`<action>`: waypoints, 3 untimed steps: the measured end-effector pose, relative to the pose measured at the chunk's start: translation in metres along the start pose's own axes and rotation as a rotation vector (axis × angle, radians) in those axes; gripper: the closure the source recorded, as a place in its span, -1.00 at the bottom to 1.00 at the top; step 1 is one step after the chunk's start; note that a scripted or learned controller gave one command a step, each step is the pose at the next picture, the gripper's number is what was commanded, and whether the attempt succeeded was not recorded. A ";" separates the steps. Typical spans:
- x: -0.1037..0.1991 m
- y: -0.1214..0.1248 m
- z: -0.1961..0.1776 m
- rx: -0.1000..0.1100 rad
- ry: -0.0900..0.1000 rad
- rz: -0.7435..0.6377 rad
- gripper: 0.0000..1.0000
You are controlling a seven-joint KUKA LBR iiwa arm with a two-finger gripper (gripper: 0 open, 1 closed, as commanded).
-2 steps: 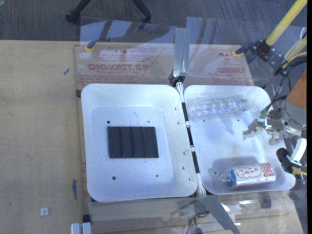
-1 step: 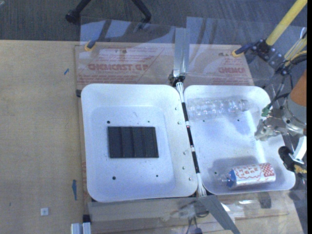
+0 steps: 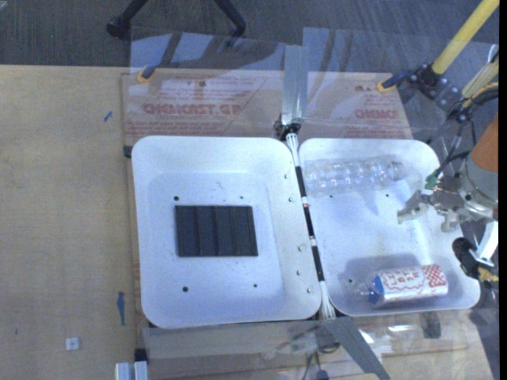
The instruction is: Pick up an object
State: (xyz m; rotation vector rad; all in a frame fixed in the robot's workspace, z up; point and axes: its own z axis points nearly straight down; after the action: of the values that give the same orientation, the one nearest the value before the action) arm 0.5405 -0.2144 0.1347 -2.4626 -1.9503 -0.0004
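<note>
Gripper (image 3: 420, 206) at right bin (image 3: 348, 153) edge, finger state can't tell, holding nothing; clear bottle (image 3: 352, 174) may roll away, tube (image 3: 408, 283) sits far.

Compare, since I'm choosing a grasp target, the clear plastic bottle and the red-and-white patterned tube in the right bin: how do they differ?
The clear plastic bottle is see-through and hard to tell from the white bin; the red-and-white patterned tube is opaque and stands out. The bottle looks longer than the tube. The bottle lies along the far side of the right bin, the tube along the near edge. Both lie on their sides, roughly left to right.
</note>
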 end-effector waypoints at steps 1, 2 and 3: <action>0.037 0.015 -0.014 -0.002 -0.002 0.052 -1.00; 0.071 -0.053 -0.048 0.004 0.000 0.150 -1.00; 0.056 -0.077 -0.001 0.003 0.000 -0.062 -1.00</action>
State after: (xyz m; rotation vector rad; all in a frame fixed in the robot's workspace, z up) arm 0.4787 -0.1427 0.1357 -2.3992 -2.0240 0.0019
